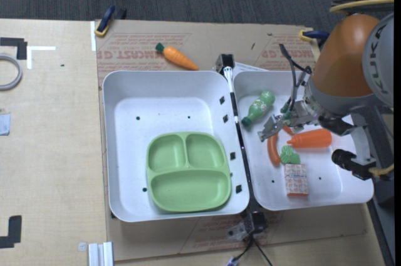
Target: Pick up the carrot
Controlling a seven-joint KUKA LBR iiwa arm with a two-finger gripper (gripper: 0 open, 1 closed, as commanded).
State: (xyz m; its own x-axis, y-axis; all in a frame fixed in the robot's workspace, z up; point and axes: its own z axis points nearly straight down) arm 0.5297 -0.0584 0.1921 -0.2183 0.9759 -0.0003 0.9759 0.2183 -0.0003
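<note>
We've got the claw (274, 127) down in the right bin (326, 193), touching the carrot (309, 139) there; can't tell how it's set from this angle.

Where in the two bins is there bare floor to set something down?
Left bin: bare strip behind the green tray and along its left. Right bin: crowded under the gripper with carrot, bottle, sausage, carton; near-right corner bare.

Hand (276, 127) fingers partly hidden under arm (344, 58)
</note>
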